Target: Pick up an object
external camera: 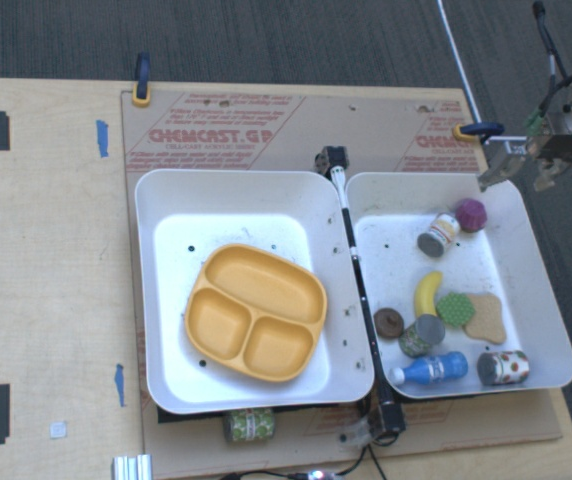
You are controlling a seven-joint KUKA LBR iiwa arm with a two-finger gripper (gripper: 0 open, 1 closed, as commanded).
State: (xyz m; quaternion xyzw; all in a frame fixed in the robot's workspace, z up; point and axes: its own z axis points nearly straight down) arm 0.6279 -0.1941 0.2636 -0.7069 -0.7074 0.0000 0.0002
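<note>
Above the right bin's (541, 298) far corner, your gripper (516, 175) hangs open, holding nothing; descend squarely over the purple ball (471, 214).

Gripper (518, 172) above far right corner of right bin (541, 288), over rim. Directly below it toward camera: bare white floor, open passage. Nearest obstacles just inward: purple ball (471, 214), small can (438, 235) touching it. Farther toward camera, crowded cluster: banana (426, 293), green disc (456, 309), cookie (486, 317), blue bottle (434, 369), tin (504, 368). Divider rod (352, 253) between bins blocks sideways sweep
</note>
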